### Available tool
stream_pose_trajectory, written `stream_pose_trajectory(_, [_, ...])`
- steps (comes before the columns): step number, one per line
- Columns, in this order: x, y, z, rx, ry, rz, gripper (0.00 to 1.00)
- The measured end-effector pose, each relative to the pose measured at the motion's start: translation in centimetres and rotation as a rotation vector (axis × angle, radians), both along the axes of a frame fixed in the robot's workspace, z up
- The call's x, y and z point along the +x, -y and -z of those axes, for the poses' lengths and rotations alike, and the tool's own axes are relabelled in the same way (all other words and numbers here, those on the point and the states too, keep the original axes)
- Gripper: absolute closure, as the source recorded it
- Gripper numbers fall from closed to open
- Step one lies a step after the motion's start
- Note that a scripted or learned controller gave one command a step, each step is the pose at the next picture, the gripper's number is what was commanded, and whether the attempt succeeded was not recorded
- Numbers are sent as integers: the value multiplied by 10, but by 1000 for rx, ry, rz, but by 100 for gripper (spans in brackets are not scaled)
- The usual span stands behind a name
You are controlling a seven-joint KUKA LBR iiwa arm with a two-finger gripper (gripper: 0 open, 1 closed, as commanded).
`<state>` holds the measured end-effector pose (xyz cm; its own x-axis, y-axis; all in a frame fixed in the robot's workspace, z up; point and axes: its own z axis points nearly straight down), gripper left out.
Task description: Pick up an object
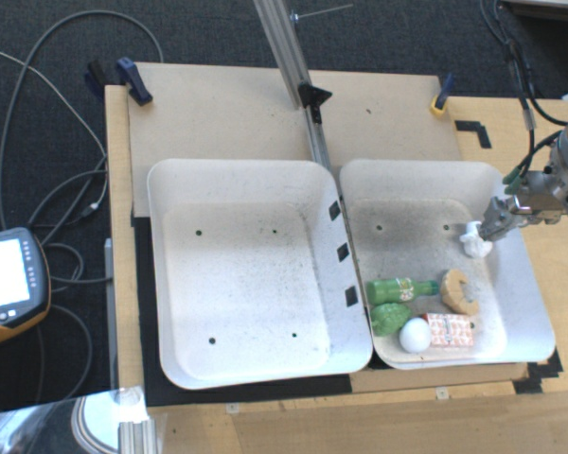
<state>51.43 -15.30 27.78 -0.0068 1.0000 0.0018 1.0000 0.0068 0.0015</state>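
Right bin (398, 183), white speckled plastic, holds green bottle (402, 289), tan ring-shaped piece (459, 292), white ball (415, 335), red-patterned box (451, 330). Small white lumpy object (473, 243) at claw (493, 223) tips; claw state: cannot tell. Left bin (170, 183) alongside.

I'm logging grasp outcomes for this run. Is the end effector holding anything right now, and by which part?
Cannot be told. The end effector sits right above a small white object in the right bin, apparently touching it.

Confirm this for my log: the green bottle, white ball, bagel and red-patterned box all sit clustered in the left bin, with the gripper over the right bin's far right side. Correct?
Wrong on the bin. The camera view shows the green bottle, white ball, bagel and red-patterned box clustered in the right bin. The gripper is indeed over that bin's far right side.
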Motion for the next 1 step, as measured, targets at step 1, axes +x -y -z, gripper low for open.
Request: stream_pose_trajectory(1, [7,-62,12,2,-4,-1,100])
